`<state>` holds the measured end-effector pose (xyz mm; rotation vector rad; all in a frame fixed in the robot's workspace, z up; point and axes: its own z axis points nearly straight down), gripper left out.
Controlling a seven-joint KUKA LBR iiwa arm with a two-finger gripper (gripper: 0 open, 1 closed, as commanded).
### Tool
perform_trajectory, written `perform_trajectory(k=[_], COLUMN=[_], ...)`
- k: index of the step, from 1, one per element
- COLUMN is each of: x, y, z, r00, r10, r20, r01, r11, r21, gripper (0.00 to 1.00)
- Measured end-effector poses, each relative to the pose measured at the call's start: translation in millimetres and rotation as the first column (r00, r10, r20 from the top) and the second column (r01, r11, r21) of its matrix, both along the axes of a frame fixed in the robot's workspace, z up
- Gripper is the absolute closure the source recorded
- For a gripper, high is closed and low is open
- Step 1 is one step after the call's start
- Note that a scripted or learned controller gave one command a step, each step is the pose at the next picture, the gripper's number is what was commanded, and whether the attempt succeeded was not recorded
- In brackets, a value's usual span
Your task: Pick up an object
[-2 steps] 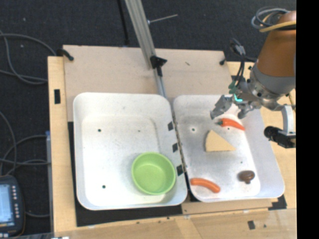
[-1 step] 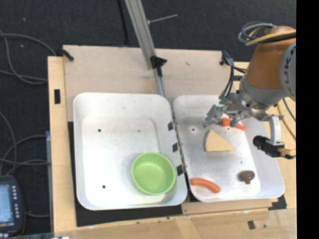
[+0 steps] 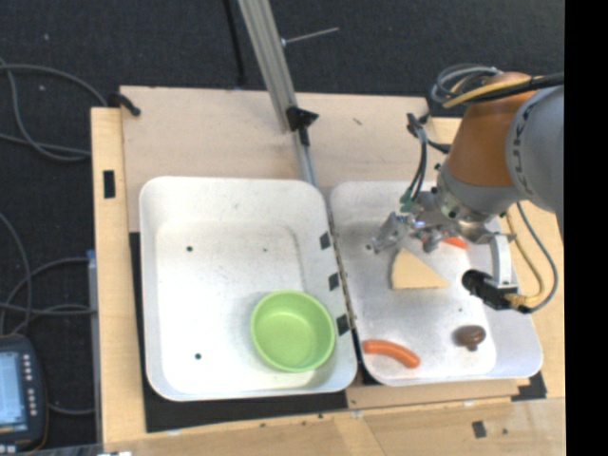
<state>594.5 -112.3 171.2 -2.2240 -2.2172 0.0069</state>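
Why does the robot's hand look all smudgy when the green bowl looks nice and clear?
In the camera view, the gripper is smeared, probably motion blur, so its fingers are hard to make out; the bowl and the wedge sit sharp-edged; the light is even, with soft shadows and no strong glare on the white bins.

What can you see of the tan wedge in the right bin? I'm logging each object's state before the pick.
The tan wedge is a pale yellowish, triangular piece with a flat, matte top, like a slice of toy cheese. It lies flat on the floor of the right bin, near its middle, with its narrow tip towards the tool, which hangs just over that tip. Whether they touch cannot be told. No other object touches it.
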Motion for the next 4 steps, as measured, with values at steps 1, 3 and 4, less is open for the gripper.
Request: perform_trajectory(k=[1,3,4], x=[-8.3,-9.0,-15.5], y=[-6.9,-1.8,2.8], z=[-56.5,18.4,70.7], r00=[1.0,1.0,1.0], r10=[0.002,0.006,0.007], r20=[0.002,0.011,0.011], r01=[-0.002,-0.006,-0.007], r11=[1.0,1.0,1.0], r21=[0.0,0.002,0.002], gripper=[0.0,1.0,1.0])
